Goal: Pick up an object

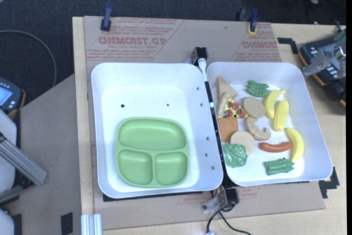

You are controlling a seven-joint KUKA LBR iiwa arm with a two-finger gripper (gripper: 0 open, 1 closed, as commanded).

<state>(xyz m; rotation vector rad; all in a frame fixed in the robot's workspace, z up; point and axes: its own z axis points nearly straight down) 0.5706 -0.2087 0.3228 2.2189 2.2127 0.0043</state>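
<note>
the hand [322,60] sits beyond the right bin's [313,118] far right corner; toys lie inward-left; grip state unclear.

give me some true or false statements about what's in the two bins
1. The green divided plate lies in the left bin. True.
2. The toy food is piled in the left bin. False: it lies in the right bin.
3. A pizza slice lies in the right bin. True.
4. The plate has two compartments. False: three.
5. The end effector hangs over the plate. False: it sits at the far right, outside the bins.
</note>
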